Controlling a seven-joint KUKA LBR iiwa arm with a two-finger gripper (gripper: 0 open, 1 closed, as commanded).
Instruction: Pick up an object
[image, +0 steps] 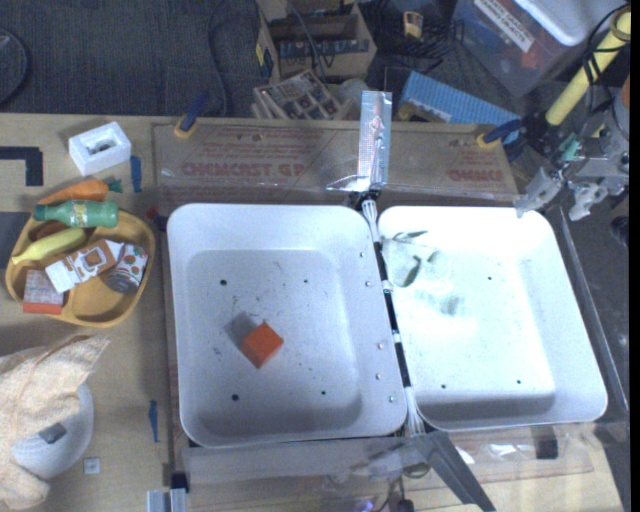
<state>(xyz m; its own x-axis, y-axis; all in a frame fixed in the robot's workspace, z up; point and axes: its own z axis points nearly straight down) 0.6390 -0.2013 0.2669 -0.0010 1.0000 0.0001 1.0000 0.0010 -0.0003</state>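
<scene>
An orange block (263, 344) lies in the left white bin (200, 240), a little below its middle, with a dark shadow beside it. In the right white bin (560, 330), near its upper left, lie some pale greenish, see-through scraps (411, 262). My gripper (555, 200) hangs at the upper right, just past the right bin's far right corner and far from the block. Its two fingers stand apart with nothing between them, so it is open.
A yellow bowl (85, 308) of toy food sits left of the bins, with a white box (100, 147) behind it and a cloth (45, 390) in front. A clear panel (300, 160) runs along the back, and a metal post (375, 140) rises between the bins.
</scene>
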